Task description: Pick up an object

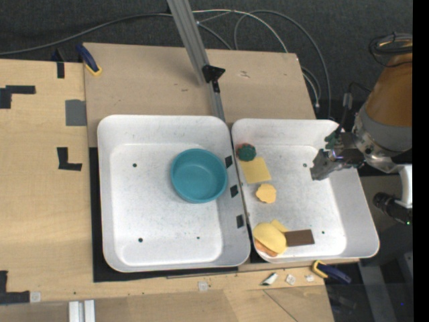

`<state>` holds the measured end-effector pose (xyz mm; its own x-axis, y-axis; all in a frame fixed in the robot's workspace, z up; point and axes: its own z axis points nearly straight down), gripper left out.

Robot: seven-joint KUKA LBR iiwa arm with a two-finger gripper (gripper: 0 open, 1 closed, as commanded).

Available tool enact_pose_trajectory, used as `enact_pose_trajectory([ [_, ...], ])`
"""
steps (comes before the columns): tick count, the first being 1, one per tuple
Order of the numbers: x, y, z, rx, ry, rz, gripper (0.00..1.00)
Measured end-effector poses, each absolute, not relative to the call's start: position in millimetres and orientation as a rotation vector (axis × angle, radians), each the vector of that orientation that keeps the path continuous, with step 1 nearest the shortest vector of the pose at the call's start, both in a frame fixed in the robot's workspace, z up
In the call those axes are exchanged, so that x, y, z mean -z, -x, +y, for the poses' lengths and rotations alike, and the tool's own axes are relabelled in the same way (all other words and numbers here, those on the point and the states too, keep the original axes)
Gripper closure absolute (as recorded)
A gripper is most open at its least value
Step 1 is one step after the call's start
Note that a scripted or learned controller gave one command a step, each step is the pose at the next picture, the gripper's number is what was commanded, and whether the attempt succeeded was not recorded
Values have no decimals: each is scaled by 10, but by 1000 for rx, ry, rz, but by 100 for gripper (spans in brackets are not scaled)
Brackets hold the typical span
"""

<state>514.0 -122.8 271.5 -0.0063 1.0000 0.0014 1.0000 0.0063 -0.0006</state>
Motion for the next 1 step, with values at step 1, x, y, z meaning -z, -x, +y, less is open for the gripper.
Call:
enact_pose_trajectory([
  [1,-2700,-5063,-695,-1,2213,-2227,100],
])
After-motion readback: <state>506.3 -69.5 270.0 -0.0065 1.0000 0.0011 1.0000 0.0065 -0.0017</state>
